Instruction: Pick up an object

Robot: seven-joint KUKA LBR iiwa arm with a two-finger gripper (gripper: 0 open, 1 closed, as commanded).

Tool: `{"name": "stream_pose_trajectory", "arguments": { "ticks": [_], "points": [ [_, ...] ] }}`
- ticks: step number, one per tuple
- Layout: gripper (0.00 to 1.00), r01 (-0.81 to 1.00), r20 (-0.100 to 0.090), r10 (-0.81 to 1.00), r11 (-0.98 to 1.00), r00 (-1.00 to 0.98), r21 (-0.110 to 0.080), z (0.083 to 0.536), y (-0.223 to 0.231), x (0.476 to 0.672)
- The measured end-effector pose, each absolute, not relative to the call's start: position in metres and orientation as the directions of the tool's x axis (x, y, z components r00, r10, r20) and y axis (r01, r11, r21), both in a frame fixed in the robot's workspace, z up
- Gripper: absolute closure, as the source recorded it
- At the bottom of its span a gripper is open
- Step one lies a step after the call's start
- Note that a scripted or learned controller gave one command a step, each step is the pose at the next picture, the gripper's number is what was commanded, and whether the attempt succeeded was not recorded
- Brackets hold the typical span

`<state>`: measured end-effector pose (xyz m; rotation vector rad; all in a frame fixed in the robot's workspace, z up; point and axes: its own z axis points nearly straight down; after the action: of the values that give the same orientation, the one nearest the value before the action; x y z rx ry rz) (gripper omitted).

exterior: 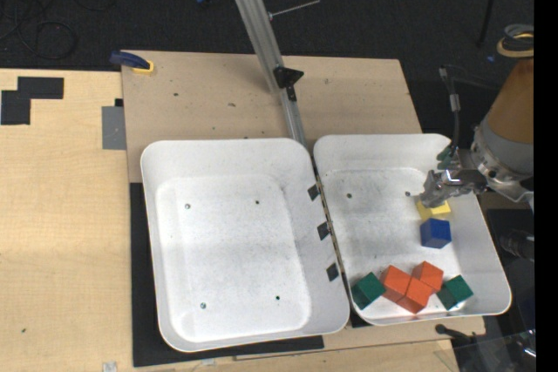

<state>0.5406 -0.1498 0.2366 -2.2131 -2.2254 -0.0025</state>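
Camera view shows the gripper (438, 187) low over the right bin (375, 157), directly above a yellow block (435, 207) and touching or nearly touching it, so the grasp seems underway; whether the tool is open or closed cannot be told. The next move probably calls for a sure closure on that block without nudging the blue block (436, 233) just beside it. Orange blocks (412, 284) and green blocks (454, 292) cluster near the front rim, the left bin (174, 165) sits alongside on a wooden bench (349, 91), and a slanted aluminium rail (257, 22) crosses the dark floor behind.
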Motion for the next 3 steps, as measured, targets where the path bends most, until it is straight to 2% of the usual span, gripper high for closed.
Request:
{"name": "stream_pose_trajectory", "arguments": {
  "ticks": [3],
  "points": [
    [1.0, 1.0, 0.003, 1.0, 0.005, -0.005, -0.006, 0.219, 0.003, 0.541]
  ]
}}
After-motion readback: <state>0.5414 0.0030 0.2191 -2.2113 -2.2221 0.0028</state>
